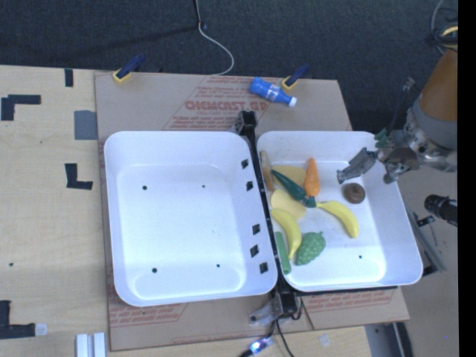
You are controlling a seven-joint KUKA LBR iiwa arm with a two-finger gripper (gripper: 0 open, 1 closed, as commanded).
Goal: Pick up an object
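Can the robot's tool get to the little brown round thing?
Probably yes. The tool hangs just above the small brown ball in the right bin, and nothing lies on top of it; the banana sits slightly apart.

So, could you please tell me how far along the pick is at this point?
Nothing looks lifted yet. The carrot, both bananas, the green fruit and the small brown piece all lie in the right bin. In hand: the end effector sits open above the bin's right side, holding nothing. Left: descend, close on one item, and lift.
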